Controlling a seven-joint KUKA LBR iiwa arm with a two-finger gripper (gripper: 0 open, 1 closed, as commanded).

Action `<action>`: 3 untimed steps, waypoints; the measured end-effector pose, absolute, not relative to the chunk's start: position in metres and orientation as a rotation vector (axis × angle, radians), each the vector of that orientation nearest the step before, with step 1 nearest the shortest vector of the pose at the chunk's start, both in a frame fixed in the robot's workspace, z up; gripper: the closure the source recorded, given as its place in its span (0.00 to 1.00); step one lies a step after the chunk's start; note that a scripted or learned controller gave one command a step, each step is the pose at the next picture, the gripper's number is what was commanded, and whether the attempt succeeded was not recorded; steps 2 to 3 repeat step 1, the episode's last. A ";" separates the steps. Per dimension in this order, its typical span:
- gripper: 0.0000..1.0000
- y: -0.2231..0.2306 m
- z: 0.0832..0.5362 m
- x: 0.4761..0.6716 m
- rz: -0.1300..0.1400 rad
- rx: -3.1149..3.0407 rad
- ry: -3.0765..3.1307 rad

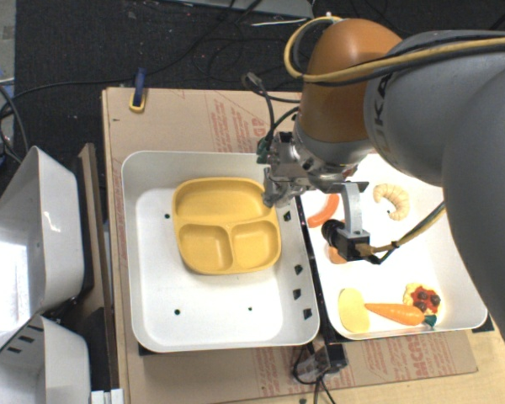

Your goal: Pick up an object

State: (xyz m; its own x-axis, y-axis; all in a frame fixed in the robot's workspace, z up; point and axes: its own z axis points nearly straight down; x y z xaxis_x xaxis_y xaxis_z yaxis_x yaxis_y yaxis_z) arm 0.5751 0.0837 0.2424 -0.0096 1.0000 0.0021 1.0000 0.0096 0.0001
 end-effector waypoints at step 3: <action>0.00 0.080 0.242 0.576 0.000 -2.219 -2.225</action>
